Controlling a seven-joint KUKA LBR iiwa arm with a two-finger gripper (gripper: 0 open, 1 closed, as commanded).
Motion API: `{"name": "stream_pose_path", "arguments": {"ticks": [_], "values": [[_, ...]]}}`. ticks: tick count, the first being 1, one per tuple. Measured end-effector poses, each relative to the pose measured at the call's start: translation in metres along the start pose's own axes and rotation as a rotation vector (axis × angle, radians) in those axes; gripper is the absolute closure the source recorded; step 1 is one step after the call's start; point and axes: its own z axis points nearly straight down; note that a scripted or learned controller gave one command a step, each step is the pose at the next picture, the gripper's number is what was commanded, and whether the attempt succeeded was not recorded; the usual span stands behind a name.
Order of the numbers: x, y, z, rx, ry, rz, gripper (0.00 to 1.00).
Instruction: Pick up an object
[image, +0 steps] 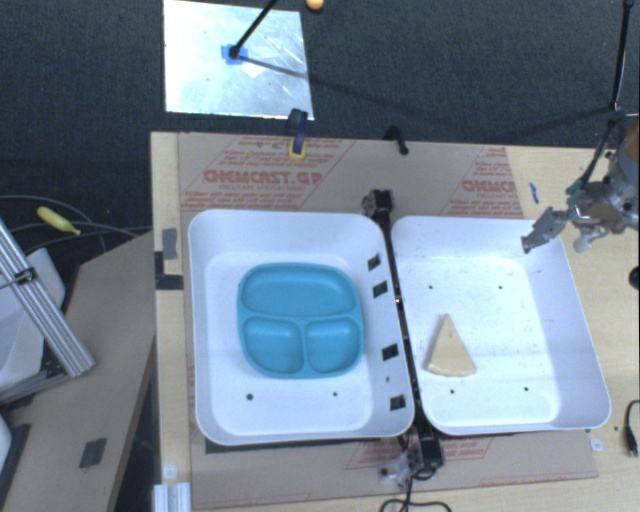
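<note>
Two shallow white bins sit side by side on the desk (560, 470), resting on a sheet of brown cardboard (270, 175) printed with red lettering. Black clips run along the seam where their inner walls meet.

Nearest the bottom edge, the right bin (575, 330) holds a single tan wedge (449, 349), shaped like a slice of cheese or bread. It lies flat on the bin floor, in the left half and toward the near side, with its narrow tip pointing away toward the far wall. Nothing touches it.

Over in the left bin (215, 300), a blue plate (300, 318) with three sections lies flat near the middle: one long section on the far side and two smaller ones on the near side.

At the right edge of the view, the robot's gripper (537, 236) hangs over the far right corner of the right bin, well apart from the wedge. Its metal fingers (545, 226) point left and slightly down, but they are too small and overlapped to tell whether they are spread or pressed together. Nothing can be seen between them.

Beyond the desk, a shiny silver sheet (238, 60) lies on the dark carpet. A yellow and blue clamp (297, 135) grips the far edge of the cardboard.
</note>
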Motion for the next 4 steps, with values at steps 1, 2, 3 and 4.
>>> {"name": "stream_pose_path", "arguments": {"ticks": [1,2,3,4], "values": [[0.051,-0.072,-0.09,-0.006,0.001,-0.005,0.0],[0.047,-0.116,0.056,0.015,0.005,0.004,0.0],[0.047,-0.111,0.037,-0.004,-0.001,0.0,1.0],[0.105,-0.12,0.01,-0.002,0.002,-0.007,1.0]]}}
